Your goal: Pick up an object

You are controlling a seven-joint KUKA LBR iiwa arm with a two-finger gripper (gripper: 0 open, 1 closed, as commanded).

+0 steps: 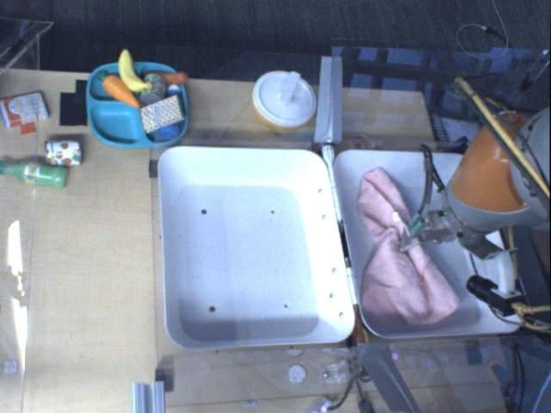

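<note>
In the right bin (379,321), near its middle, a pink cloth (398,261) is pinched between the gripper (408,233) fingers.

Two white bins (245,166), one pink cloth (398,265), perhaps two small cans (63,151).

Arm (495,175) in from the right, grey with orange band above the wrist, angled down and leftward. Wrist low over the right half of the view, cable looping up beside it. Gripper (406,233) tip pointing left-down, pressed into pink cloth (400,265) at its pinched middle. Fingers small and partly buried in folds; spread not readable. Black bracket hanging below the wrist, lower right.
</note>
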